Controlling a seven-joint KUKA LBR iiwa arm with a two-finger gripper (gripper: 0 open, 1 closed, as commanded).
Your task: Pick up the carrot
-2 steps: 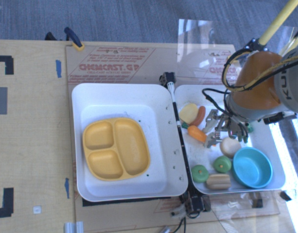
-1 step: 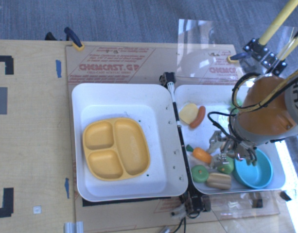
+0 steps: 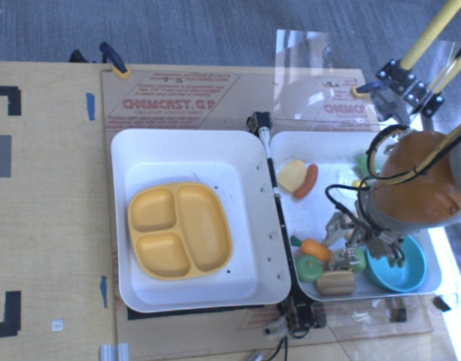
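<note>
End effector [image 3: 356, 241] hovers over the right bin; whether it is spread or closed, I cannot tell.
Carrot [image 3: 316, 249] lies just left of it: probably light, rigid, smooth plastic; grip across its orange middle.

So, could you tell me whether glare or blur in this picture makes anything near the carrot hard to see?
In the camera view, lighting is even and soft over both bins; the carrot is small but sharp enough to make out; the gripper is a cluttered tangle of metal and cable, so its fingers are hard to read; a clear sheet behind the bins catches pale reflections; the right bin looks slightly washed out at its far right edge.
</note>
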